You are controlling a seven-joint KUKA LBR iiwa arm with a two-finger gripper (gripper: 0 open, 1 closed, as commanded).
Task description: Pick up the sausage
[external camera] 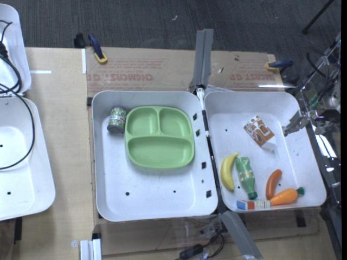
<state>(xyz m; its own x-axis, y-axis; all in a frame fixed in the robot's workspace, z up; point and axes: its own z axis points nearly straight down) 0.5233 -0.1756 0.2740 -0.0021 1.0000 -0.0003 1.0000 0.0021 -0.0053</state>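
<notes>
The sausage [274,183] lies in the right bin's [227,115] near part – long axis roughly near-to-far – left of and nearer than the claw [295,122] at the bin's right rim; its spread I cannot tell

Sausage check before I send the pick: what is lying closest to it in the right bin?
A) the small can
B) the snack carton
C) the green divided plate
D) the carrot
D. The sausage lies tilted near the right bin's front right corner, with the carrot just below and beside it; the snack carton sits farther up, and the plate and can are in the left bin.
</notes>
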